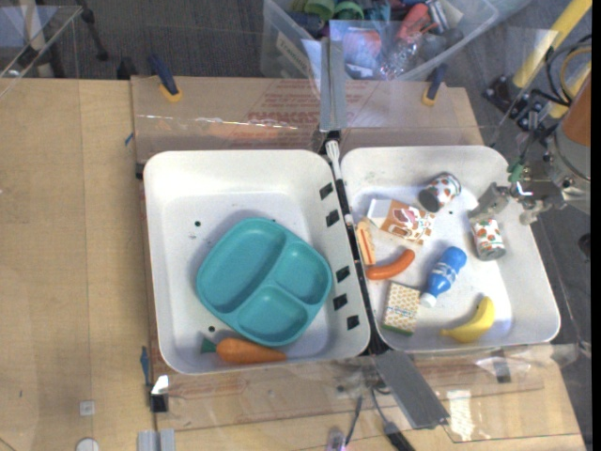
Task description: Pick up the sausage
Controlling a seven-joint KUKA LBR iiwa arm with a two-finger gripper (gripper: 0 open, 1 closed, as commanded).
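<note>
— Sausage (390,265) first: where is it?

— In the right bin (535,280), near that bin's left wall, lying at a slant with its right end raised toward the far side. Nothing grips it.

— Start from the left, then. What is in the left bin (169,214)?

— A teal divided plate (263,280) takes up the middle, tilted a little. A carrot (249,350) lies along the near wall, just beside the plate's near edge (a small green bit sits at its left end, too small to name).

— And across the divider?

— A thin orange stick (365,244) lies close to the right bin's left wall, touching or nearly touching the sausage's left end. Behind the sausage there is a small printed carton (406,222), flat on the floor. Toward the near wall is a yellowish checked packet (402,306). A blue bottle (442,272) with a white cap lies tipped over, right of the sausage and apart from it. A banana (474,319) curves along the near right corner.

— Anything by the far wall?

— A small round dark-and-white thing (439,191) sits near the far wall, and a patterned can (488,239) lies by the right wall.

— The gripper?

— The gripper (500,195) hangs over the right bin's far right corner, just above the can and well apart from the sausage. Its metal fingers hold nothing that I can see; whether they are spread or closed, I cannot tell from this angle.
</note>
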